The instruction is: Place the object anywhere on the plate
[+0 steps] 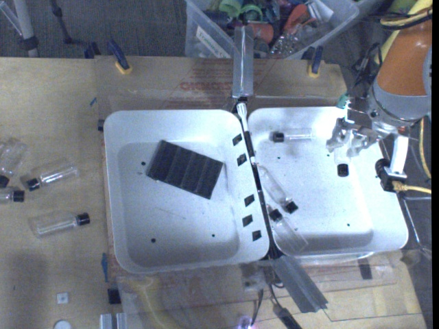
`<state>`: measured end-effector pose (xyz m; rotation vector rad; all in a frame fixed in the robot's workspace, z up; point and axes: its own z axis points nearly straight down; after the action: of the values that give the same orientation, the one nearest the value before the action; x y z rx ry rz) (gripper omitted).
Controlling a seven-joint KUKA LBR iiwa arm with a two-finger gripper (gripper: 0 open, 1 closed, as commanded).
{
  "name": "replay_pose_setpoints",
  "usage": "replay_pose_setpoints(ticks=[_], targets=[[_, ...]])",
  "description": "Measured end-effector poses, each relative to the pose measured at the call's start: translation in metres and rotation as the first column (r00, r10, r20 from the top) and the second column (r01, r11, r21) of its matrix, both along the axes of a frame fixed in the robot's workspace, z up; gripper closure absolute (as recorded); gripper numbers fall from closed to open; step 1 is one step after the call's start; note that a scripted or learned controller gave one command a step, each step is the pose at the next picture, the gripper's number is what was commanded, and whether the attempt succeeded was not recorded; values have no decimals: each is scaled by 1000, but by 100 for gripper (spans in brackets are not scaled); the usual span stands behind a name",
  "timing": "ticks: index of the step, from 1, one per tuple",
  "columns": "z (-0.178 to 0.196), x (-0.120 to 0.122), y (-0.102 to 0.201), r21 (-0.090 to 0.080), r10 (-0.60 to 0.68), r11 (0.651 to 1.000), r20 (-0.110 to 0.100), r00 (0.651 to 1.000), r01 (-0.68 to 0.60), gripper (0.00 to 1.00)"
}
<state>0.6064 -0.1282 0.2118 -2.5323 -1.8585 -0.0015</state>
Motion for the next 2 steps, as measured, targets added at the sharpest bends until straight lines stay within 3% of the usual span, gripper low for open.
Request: replay_pose_setpoints(ticks=[1,2], targets=[[-28,50,56,-2,-422,906,-1,906,422,100],[-28,53,139,0,-795,607,-1,607,795,100]])
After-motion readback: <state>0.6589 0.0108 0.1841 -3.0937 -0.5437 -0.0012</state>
